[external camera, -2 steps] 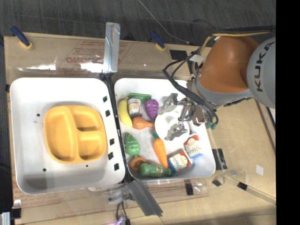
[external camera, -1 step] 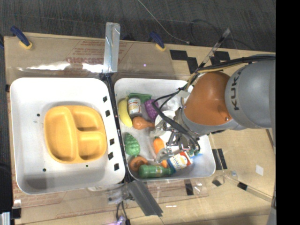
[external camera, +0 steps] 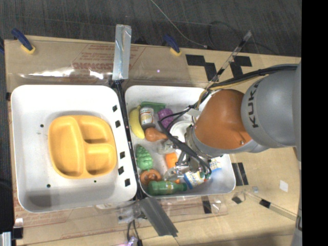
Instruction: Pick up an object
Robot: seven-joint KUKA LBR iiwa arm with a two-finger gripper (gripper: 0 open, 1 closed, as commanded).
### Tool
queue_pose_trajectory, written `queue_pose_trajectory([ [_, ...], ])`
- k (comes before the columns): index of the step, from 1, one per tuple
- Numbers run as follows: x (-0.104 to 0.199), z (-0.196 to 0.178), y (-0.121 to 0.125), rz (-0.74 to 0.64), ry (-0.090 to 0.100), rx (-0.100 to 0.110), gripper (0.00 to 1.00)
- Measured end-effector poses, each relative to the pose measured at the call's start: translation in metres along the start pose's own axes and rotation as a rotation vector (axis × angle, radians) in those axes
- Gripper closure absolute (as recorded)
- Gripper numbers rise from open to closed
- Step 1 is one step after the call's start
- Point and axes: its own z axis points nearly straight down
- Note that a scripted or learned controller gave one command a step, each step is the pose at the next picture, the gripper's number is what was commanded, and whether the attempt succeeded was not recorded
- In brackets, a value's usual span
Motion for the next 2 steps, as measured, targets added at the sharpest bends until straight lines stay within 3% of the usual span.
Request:
queue_pose_trajectory([
  [2, -0.0059, 0.0024, 0.004, 0.005, 0.013, -0.003, 0.0],
])
